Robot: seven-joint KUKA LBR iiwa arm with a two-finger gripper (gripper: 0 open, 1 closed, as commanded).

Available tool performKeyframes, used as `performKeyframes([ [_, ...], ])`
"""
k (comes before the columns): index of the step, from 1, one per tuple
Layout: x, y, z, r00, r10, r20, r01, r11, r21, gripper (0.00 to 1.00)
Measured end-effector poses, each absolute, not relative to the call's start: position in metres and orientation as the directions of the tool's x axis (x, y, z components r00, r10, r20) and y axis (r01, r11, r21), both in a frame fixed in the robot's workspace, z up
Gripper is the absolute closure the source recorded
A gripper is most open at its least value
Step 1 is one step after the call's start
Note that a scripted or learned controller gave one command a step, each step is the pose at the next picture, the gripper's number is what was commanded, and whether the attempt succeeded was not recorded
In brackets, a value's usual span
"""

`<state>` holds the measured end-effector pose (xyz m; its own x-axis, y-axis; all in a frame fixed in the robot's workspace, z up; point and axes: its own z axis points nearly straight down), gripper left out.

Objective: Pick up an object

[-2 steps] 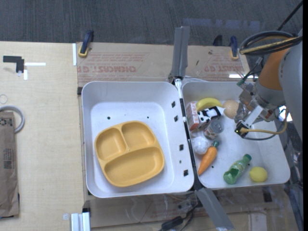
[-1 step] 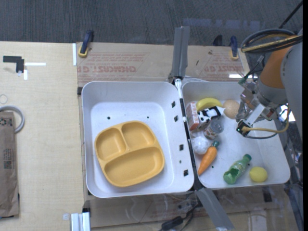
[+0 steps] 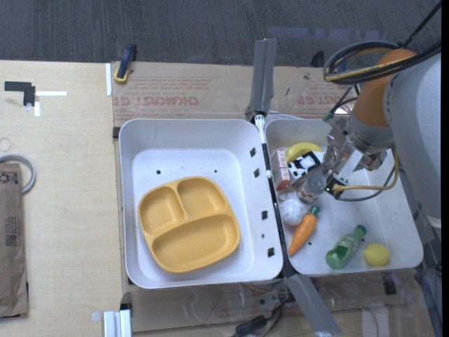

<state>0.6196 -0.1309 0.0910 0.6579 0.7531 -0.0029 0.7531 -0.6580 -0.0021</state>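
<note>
My gripper (image 3: 315, 183) hangs low in the right bin (image 3: 400, 209), over its left half. It sits just right of a black-and-white patterned object (image 3: 304, 163) and above a white ball (image 3: 292, 210). A yellow banana (image 3: 302, 149) lies behind the patterned object, and a small brown and red box (image 3: 280, 168) stands against the bin's left wall. An orange carrot (image 3: 302, 232) lies below the ball. Nearer the front are a green bottle (image 3: 345, 247) and a yellow lemon (image 3: 377, 254).
The left bin (image 3: 140, 146) holds a yellow divided plate (image 3: 188, 222). The grey arm with its orange band (image 3: 382, 83) and looping black cables (image 3: 358, 51) reaches in from the right, above the right bin's back corner. Cardboard lies behind the bins.
</note>
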Motion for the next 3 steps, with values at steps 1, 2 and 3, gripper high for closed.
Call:
performKeyframes([
  [1,0.61,-0.099,0.09,0.578,0.816,-0.009,0.816,-0.578,-0.004,1.0],
  [2,0.551,-0.139,0.103,0.825,0.565,-0.004,0.565,-0.825,-0.003,1.0],
  [3,0.565,-0.125,0.091,0.979,0.203,-0.004,0.203,-0.979,-0.001,1.0],
])
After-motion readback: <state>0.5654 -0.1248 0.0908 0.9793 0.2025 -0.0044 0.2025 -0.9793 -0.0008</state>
